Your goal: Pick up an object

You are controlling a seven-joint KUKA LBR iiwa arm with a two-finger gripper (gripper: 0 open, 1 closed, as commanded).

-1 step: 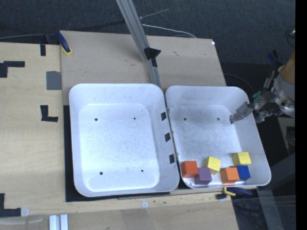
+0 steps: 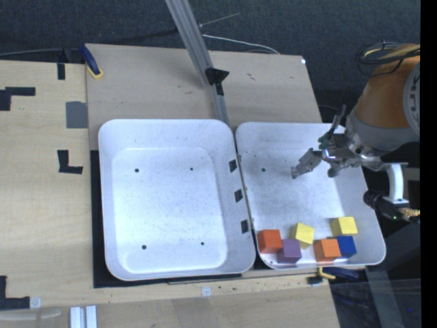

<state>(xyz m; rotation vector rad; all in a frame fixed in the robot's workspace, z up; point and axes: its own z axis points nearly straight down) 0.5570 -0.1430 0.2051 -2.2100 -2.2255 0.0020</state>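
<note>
A slanted overhead view shows a wooden worktop [image 2: 157, 74] carrying two shallow white bins side by side. The left bin [image 2: 109, 183] has nothing resting on its floor. The right bin [image 2: 273, 149] holds six small blocks bunched along its near edge: an orange block [image 2: 270, 240], a purple block [image 2: 291, 250], a yellow block [image 2: 304, 233], a second orange block [image 2: 328, 249], a blue block [image 2: 346, 245] and a second yellow block [image 2: 344, 225]. The grey arm with its orange band [image 2: 386, 101] reaches in from the right. Its end effector [image 2: 308, 162] hangs over the bare middle of the right bin, well apart from the blocks, carrying nothing; whether it is released or clenched cannot be told. The task seems at the approach step. Next, it would likely need to travel toward the near edge, settle above one block and descend.
</note>
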